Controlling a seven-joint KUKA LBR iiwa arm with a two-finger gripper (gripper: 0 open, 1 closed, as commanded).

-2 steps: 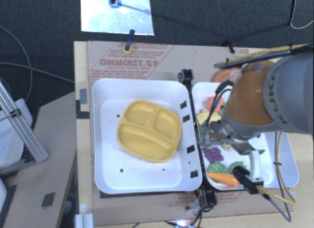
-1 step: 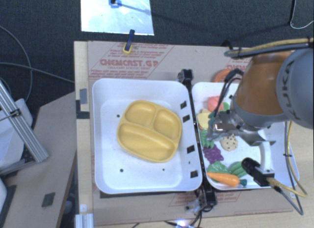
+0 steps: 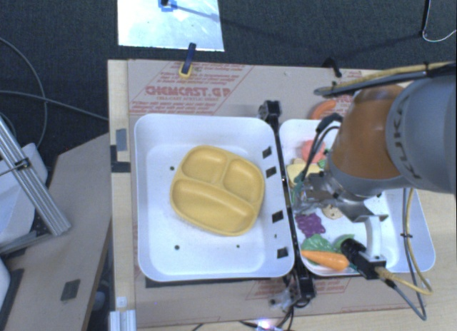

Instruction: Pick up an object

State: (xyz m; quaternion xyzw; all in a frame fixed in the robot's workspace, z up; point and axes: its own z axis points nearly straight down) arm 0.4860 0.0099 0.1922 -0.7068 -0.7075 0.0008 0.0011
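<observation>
The arm's [image 3: 385, 137] gripper [image 3: 308, 195] hangs low in the right bin [image 3: 425, 251], by its left wall; whether it is clenched or released cannot be told. Close by lie knobbly purple grapes [image 3: 310, 222], a green lump [image 3: 315, 242] and a smooth tapered carrot [image 3: 325, 257]. The left bin [image 3: 153, 251] holds a glossy yellow three-compartment tray [image 3: 216, 189].

A robotics lab: 2 white bins [image 3: 153, 180] on a cardboard-covered bench [image 3: 200, 83], cables around.
</observation>
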